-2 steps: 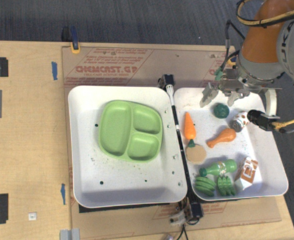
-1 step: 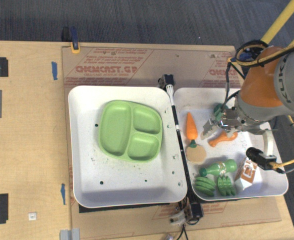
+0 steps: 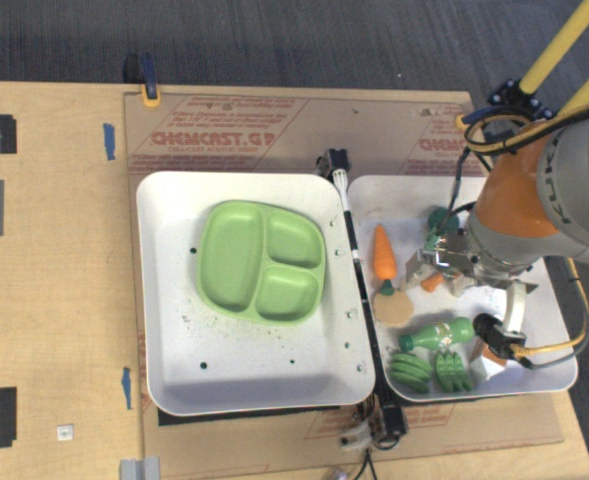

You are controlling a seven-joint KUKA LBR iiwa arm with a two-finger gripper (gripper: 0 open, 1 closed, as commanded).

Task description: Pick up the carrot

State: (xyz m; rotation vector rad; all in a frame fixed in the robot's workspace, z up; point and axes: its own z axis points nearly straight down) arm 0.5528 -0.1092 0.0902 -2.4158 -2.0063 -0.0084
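tool [image 3: 442, 266] hung low over right bin [image 3: 549, 313], under grey arm with orange band [image 3: 509, 203]; fingers' state could not be told. small orange piece just below tool, unclear whether gripped. carrot [image 3: 384, 253] lay just left of tool, apart from it, pointed end away from camera, near bin's left wall. tan round piece [image 3: 393, 309] below-left of tool, touching carrot's lower end. green bottle-like toy [image 3: 439, 335] and ridged green pieces [image 3: 431, 370] below tool. green divided plate [image 3: 261, 261] far left, in left bin [image 3: 174, 348]. both bins sat on desk [image 3: 54, 268].
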